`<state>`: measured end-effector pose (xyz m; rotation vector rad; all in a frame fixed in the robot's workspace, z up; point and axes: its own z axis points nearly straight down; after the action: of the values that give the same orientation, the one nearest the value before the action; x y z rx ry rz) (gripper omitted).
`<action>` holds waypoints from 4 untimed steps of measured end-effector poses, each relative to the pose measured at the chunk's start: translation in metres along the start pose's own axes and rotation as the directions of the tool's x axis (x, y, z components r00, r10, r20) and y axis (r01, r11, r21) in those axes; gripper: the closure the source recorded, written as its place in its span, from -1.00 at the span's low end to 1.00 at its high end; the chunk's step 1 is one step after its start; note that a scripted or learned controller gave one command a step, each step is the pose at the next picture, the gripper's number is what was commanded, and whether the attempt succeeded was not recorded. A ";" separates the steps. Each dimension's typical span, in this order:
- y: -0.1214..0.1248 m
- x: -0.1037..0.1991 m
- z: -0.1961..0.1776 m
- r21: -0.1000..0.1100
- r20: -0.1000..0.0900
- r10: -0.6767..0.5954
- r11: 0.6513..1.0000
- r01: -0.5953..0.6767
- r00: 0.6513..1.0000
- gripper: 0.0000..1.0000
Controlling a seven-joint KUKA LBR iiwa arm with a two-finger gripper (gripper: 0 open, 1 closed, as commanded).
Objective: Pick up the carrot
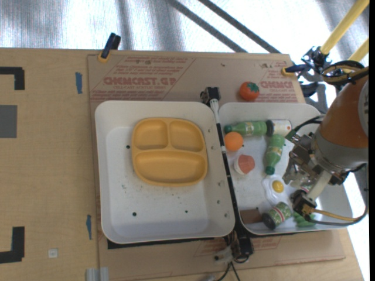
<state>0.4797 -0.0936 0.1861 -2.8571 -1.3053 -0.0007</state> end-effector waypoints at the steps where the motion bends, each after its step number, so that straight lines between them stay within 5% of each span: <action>1: 0.001 0.000 -0.010 -0.001 0.000 -0.003 1.000 0.003 1.000 1.00; 2: -0.016 0.022 0.002 0.000 0.001 0.389 0.921 -0.389 0.921 1.00; 3: 0.014 -0.017 -0.056 0.000 0.001 0.607 0.795 -0.607 0.795 1.00; 4: 0.058 -0.069 0.002 0.003 0.004 0.611 0.792 -0.611 0.792 1.00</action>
<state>0.4785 -0.1836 0.1844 -3.1225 -0.3130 0.0056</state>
